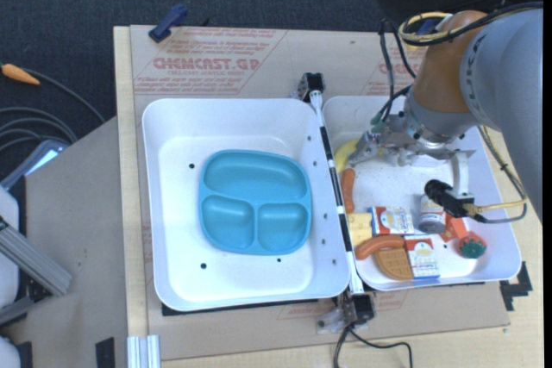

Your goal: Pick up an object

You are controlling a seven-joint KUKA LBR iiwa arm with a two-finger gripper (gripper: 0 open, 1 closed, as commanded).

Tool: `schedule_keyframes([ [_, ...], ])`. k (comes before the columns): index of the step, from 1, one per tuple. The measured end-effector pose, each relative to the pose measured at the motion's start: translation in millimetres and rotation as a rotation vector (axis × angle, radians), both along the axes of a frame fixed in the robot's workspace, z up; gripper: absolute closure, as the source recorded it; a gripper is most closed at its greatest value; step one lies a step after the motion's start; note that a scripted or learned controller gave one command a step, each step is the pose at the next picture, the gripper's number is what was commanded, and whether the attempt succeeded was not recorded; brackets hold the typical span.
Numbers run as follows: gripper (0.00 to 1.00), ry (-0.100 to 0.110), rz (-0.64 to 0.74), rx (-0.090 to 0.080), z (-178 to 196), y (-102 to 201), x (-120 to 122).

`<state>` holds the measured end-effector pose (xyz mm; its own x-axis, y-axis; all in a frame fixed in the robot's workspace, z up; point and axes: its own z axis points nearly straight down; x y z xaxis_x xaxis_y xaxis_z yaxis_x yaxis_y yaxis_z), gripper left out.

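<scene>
I cannot tell the end effector [379,144] state, and beside the banana [343,155] it may graze the crowded sausage [348,185].

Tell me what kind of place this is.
Probably a robotics lab bench, not a kitchen: a grey robot arm with an orange band reaches over two shallow white bins, toy food pieces fill one, and loose black cables lie on dark carpet.

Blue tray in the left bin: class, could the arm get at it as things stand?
Probably yes. The blue tray lies alone and uncovered in the left bin. The arm hangs over the right bin, so it would have to cross the divider.
</scene>
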<state>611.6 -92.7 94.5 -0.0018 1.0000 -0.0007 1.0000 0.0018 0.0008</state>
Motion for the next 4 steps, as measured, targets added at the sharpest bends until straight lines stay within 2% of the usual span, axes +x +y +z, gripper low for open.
schedule_keyframes([
  [1,0.0,0.003,-0.003,0.002,-10,-5,-61],
  [2,1.0,0.002,-0.003,0.002,0,-5,-60],
  [3,0.0,0.002,-0.003,0.002,-1,-5,-60],
  [4,0.0,0.003,-0.002,0.002,-10,-16,-115],
])
